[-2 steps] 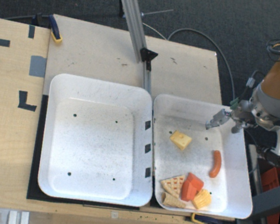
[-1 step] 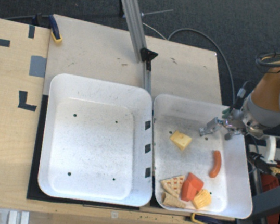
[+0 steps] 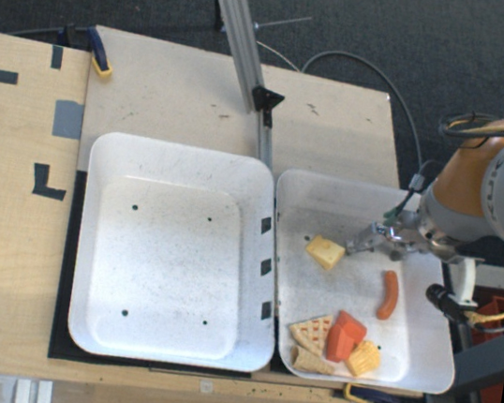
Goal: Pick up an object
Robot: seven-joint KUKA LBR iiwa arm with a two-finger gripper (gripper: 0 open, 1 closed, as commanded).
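Cheese is the likeliest target: a pale yellow wedge-shaped block (image 3: 325,252) lies in the right-hand shallow white bin (image 3: 415,369), near that bin's middle and a little toward its left wall. The grey arm's two-finger gripper (image 3: 357,247) reaches in from the bin's right edge, its tip just beside the wedge's right side; whether it touches the wedge or sits a hair apart cannot be told, and whether the tip is spread or pressed together is too small to make out. Nothing shows as held.

Other pieces lie well apart from it: an orange-red sausage-shaped toy (image 3: 388,294) toward the right wall, and a cluster at the bin's near edge made of a tan waffle-patterned piece (image 3: 311,332), a red-orange chunk (image 3: 345,337) and a yellow ridged piece (image 3: 364,359). The left-hand white bin (image 3: 97,219) stands alongside.

The risk, as I judge it, is a sideways shove: coming at the wedge from its flank, the tip could slide it toward the left wall instead of straddling it. Its slanted faces could also let it squirt out of a closing grip.
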